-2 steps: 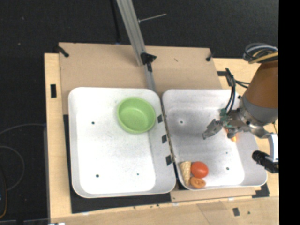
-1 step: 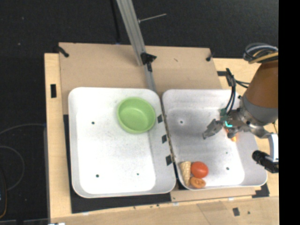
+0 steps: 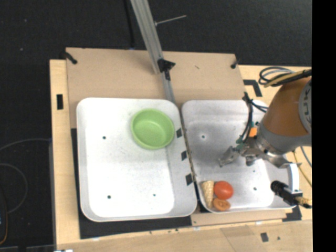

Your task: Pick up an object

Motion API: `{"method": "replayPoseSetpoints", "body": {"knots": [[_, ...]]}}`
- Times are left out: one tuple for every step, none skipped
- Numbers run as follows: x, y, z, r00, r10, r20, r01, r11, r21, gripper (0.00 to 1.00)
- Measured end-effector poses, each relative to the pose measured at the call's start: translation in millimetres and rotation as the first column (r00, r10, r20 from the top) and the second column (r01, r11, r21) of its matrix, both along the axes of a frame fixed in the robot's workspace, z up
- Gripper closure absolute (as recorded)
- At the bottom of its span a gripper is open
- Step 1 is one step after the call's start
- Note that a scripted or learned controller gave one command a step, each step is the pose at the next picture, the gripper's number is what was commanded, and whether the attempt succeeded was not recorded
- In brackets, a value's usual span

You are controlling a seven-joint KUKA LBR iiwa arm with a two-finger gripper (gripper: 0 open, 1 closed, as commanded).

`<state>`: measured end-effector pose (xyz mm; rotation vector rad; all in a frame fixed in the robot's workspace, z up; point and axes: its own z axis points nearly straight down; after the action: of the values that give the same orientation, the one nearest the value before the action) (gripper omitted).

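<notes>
Approach step: arm over right bin (image 3: pixel 210 114), nothing lifted yet.
Fingers (image 3: pixel 239 155) appear slightly apart and empty, above bare bin floor. The tomato (image 3: pixel 223 189), with a tan piece (image 3: pixel 208 190) and an orange piece (image 3: pixel 221 205), crowds the near-left corner walls; next move calls for travel there. Bowl (image 3: pixel 153 129) sits in left bin, room all round.

One overhead camera looks slantwise onto both bins (image 3: pixel 126 203)
</notes>
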<state>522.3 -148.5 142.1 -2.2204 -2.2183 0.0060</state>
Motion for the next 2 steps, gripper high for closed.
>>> {"method": "replayPoseSetpoints", "body": {"knots": [[0.1,-1.7,-42.4,1.0,-0.001,0.005,0.001,1.0,-0.002,0.0],[1.8,-1.6,-30.4,1.0,-0.005,0.011,0.005,1.0,0.0,1.0]]}}
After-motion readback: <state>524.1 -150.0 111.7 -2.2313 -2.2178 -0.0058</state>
